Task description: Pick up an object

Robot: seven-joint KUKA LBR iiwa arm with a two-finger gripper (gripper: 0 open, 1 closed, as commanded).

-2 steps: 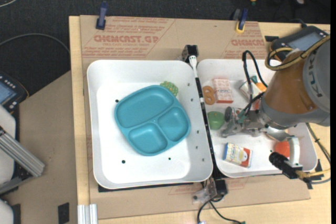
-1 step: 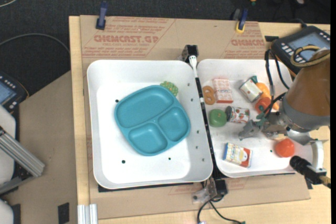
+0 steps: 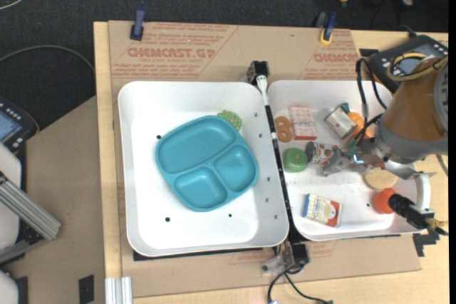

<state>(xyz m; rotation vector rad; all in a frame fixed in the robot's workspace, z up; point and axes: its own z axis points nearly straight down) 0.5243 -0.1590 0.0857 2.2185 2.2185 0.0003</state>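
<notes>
Where the right bin (image 3: pixel 313 228) crowds — claw (image 3: pixel 340 161) low beside green lid (image 3: pixel 295 159).

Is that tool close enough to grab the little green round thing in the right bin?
Probably yes. The tool sits low in the right bin, just beside the green round thing, and only a small dark item lies between them.
</notes>
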